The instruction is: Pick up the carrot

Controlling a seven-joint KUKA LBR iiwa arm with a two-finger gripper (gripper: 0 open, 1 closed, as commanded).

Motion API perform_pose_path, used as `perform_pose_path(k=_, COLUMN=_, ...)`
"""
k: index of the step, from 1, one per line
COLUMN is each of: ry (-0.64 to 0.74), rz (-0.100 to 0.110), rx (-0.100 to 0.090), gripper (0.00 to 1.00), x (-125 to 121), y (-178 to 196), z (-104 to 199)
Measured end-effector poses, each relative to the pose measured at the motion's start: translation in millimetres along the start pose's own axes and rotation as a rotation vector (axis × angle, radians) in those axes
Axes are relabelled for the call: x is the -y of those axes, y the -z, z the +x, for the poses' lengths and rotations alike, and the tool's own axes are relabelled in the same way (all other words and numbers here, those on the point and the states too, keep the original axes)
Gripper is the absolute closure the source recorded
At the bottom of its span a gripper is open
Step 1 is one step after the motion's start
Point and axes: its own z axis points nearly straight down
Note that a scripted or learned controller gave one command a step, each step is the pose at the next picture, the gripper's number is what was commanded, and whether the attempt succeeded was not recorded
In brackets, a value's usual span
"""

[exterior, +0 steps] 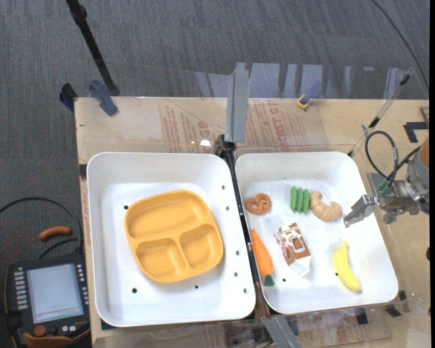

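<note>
Lying low against the left wall of the right bin, with its green top pointing toward the near rim, the carrot has not been lifted; nothing touches it. Just beside it on the right sits a small white and brown carton; farther up are a pretzel, a bunch of green beans and a croissant, and a banana lies near the bin's right side. The left bin carries a yellow divided plate. Both bins rest on the desk.

The gripper hangs over the right edge of the right bin, well apart from the carrot, with most of the bin's contents between them. Whether its fingers are spread or pressed together cannot be told at this size, and nothing shows between them.

By my reading the task is at its start: the reach across the bin, the descent over the carrot, the grasp and the lift all remain.
</note>
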Motion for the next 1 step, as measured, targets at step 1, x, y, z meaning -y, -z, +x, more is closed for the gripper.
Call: perform_pose_path(k=1, ry=-0.164, rz=0.003, rx=-0.01, gripper=0.0, x=-9.6, y=-133.2, z=4.3)
